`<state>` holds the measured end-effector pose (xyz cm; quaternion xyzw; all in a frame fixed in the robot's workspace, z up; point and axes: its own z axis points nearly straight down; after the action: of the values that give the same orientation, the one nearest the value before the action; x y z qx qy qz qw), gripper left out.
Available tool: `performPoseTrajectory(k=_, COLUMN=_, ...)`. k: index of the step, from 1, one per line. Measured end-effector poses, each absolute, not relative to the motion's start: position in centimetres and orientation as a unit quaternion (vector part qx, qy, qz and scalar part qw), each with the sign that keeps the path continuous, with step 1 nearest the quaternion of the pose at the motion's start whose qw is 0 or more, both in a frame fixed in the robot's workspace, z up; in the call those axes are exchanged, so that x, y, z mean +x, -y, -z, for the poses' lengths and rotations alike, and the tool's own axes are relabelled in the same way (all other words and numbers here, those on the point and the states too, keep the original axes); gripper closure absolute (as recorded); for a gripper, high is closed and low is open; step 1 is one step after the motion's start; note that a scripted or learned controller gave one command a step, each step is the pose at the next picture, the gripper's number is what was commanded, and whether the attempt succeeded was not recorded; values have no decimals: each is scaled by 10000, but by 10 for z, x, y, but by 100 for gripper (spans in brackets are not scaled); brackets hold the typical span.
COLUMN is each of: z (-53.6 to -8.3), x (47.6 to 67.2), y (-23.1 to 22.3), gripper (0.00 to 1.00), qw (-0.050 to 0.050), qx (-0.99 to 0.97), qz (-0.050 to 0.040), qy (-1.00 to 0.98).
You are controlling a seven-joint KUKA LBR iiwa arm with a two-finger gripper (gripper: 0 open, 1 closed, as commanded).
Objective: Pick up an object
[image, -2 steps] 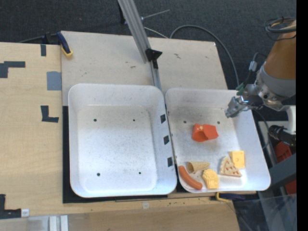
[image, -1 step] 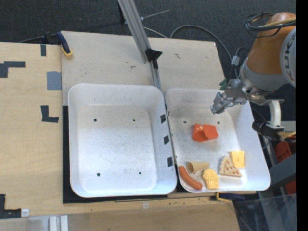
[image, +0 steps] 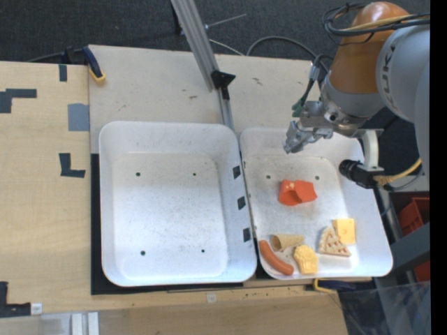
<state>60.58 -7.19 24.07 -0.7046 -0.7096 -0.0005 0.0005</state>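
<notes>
No readable text or signs

No letters, numbers, brand names or labels can be read anywhere on the bench (image: 42,187), the two bins (image: 167,135) or the arm (image: 391,61). The grey tape patches (image: 78,116) near the bench's left edge are blank, and the small dark marks inside the left bin are plain dots, not characters. The toy food pieces (image: 297,192) in the right bin bear no print that can be made out.

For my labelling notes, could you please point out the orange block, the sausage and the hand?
orange block (image: 297,192), camera view, middle of its top face.
sausage (image: 276,258), camera view, middle of its length.
hand (image: 293,144), camera view, at its fingertips.
</notes>
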Motion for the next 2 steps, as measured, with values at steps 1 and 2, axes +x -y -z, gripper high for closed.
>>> performPoseTrajectory(k=1, z=-228, x=617, y=22, gripper=100, qw=9, qx=-7049, qz=-2, qy=7093)
performPoseTrajectory(k=2, z=-238, x=633, y=-29, gripper=100, qw=7, qx=-7047, qz=8, qy=7095)
